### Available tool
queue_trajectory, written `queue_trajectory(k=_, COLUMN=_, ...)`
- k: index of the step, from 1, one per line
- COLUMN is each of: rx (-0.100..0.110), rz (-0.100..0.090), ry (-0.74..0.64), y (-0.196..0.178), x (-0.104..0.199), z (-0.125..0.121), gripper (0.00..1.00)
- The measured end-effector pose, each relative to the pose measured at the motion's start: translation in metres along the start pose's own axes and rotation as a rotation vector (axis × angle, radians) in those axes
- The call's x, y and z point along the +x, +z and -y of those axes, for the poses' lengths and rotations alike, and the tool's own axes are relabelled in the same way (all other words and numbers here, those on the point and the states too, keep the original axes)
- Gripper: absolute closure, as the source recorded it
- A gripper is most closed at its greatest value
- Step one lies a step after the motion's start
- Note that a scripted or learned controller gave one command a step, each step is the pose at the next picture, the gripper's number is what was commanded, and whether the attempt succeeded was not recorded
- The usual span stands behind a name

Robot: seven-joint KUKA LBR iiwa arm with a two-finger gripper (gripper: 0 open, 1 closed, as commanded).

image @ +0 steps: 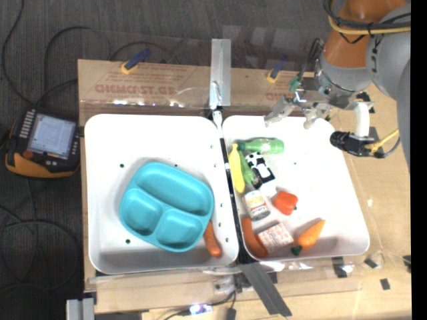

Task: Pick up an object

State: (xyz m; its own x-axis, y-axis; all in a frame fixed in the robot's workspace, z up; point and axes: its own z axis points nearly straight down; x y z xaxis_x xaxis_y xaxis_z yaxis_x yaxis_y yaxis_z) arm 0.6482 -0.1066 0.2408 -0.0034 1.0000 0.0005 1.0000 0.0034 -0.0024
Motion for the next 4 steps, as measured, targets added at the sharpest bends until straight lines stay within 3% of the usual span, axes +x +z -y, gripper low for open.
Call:
queue_trajectory(k=1, rx=-0.003, rz=0.000, ry=-0.039, y=0.132, x=0.010, z=0.022, gripper=0.00)
queue_trajectory(k=2, rx=-0.001, rz=0.000, ry=-0.063, y=0.091, x=-0.018, z=0.040, gripper=0.00)
queue_trajectory(k=3, rx=-0.011, rz=0.002, ry=-0.017, y=0.152, x=-0.010, z=0.084, gripper=0.00)
queue_trajectory(k=4, rx=-0.013, rz=0.001, ry=-0.016, y=0.142, x=-0.010, z=0.083, gripper=1.00)
